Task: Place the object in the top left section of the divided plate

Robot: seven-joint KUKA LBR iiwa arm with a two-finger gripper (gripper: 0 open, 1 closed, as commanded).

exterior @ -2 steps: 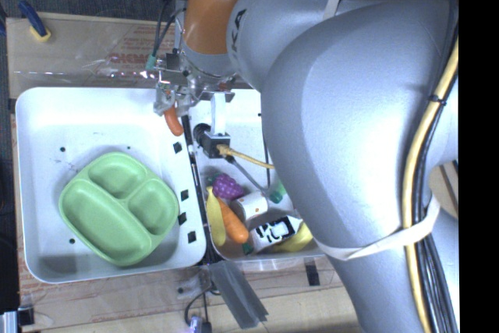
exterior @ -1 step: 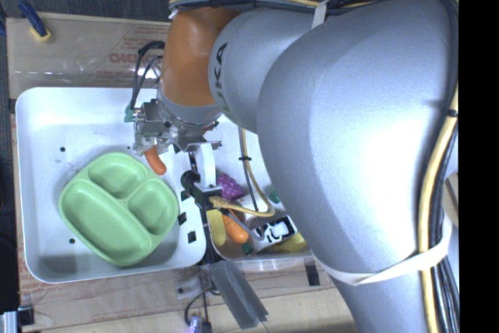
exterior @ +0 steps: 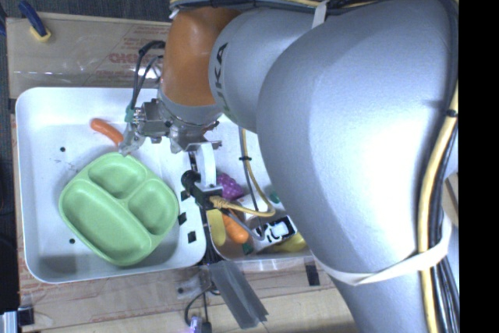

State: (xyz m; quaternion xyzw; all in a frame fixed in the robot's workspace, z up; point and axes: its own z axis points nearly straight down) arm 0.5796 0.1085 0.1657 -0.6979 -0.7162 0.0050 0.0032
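Looking down from the camera view, you find the orange carrot (exterior: 105, 130) lying in the white bin (exterior: 31, 168), just beyond the green divided plate (exterior: 118, 207). Your gripper (exterior: 134, 132) hangs beside the carrot (its grip state I cannot tell). A missed pinch could roll the carrot off. Purple and orange toys (exterior: 231, 203) crowd the neighbouring bin.

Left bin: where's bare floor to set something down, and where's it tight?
Bare floor lies in the left bin along its far-left wall and front-left corner. It is tight where the carrot, the green divided plate and the hand meet.
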